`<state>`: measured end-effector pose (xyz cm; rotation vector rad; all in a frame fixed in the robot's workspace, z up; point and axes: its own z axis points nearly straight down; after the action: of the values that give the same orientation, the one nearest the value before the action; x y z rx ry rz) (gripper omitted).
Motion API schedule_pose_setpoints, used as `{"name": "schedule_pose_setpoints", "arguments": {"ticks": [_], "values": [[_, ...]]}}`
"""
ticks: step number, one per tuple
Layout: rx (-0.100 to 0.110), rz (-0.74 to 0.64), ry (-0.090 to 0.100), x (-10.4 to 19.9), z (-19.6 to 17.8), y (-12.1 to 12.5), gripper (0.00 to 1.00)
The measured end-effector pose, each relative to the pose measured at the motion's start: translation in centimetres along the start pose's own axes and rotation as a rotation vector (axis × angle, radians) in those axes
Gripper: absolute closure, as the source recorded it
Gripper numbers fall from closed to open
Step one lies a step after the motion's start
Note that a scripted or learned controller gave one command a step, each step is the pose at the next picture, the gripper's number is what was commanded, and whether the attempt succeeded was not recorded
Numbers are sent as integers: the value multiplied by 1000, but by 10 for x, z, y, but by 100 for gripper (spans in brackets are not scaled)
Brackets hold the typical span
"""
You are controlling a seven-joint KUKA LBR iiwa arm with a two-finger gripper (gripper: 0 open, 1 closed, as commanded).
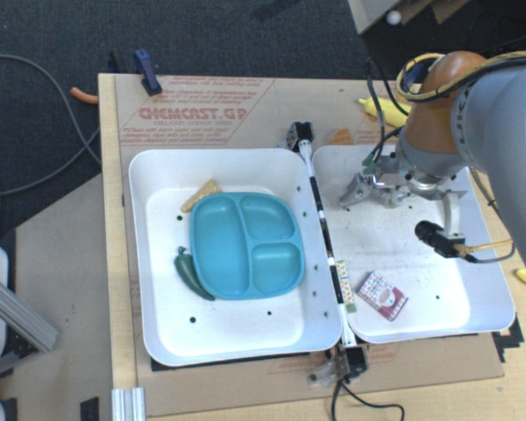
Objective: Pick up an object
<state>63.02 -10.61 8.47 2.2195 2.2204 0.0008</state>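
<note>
My gripper (pixel 374 195) hangs over the upper left part of the right bin (pixel 482 310), below the orange band of the arm (pixel 438 112). Its metal fingers (pixel 351 196) stand spread apart with nothing between them. A small red and white packet (pixel 382 295) lies flat on the right bin's floor, near the front and well below the gripper. In the left bin (pixel 158 323) rests a blue divided plate (pixel 245 244). A green object (pixel 189 274) pokes out from under the plate's left edge, and a tan piece (pixel 200 196) lies at its upper left corner.
A black cable part (pixel 440 238) hangs off the arm over the middle of the right bin. A yellow object (pixel 381 109) lies on the board behind the right bin. A blue clamp (pixel 146 71) sits at the board's far left corner.
</note>
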Motion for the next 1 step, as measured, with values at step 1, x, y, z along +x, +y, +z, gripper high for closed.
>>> {"name": "schedule_pose_setpoints", "arguments": {"ticks": [1], "values": [[2, -1, 1, 12, -5, -1, 0]]}}
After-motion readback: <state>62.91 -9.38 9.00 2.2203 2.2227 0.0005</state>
